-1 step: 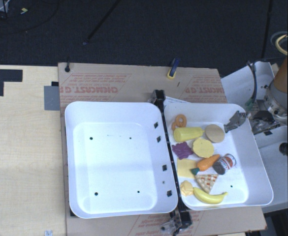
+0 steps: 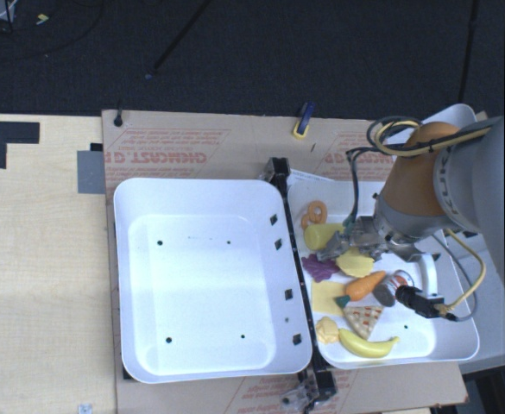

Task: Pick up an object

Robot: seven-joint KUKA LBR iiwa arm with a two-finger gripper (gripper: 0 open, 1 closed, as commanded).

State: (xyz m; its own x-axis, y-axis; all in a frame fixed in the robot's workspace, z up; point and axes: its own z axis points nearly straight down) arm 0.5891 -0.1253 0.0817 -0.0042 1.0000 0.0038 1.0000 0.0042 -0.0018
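Camera view is showing the arm (image 2: 433, 179) reaching down into the right bin (image 2: 459, 348), with the gripper (image 2: 343, 247) sitting low among a crowded pile of toy food. Whether it is open or closed, and whether it is gripping anything, I cannot tell: the wrist and the clutter are hiding that.

Taking the carrot (image 2: 364, 285) as the landmark: the gripper is working just above and left of it, a pale yellow piece (image 2: 354, 264) is lying directly above it and seems to be touching it, and a purple piece (image 2: 318, 268) is sitting to its left. A waffle wedge (image 2: 363, 318) is lying just below the carrot, and the banana (image 2: 369, 345) further below, near the bin's front wall. An orange ring (image 2: 315, 212) is resting well above and left of the carrot. The left bin (image 2: 135, 222) is standing far to the carrot's left.

The main risk, as I judge it, is the crowding. Pieces are lying so tightly around the gripper that it could be closing on an edge or on two things at once, and either would likely slip out on the lift. Pushing down could also be shoving neighbours aside rather than seating on one. A trailing cable (image 2: 463, 296) right of the carrot might be snagging as the arm rises.
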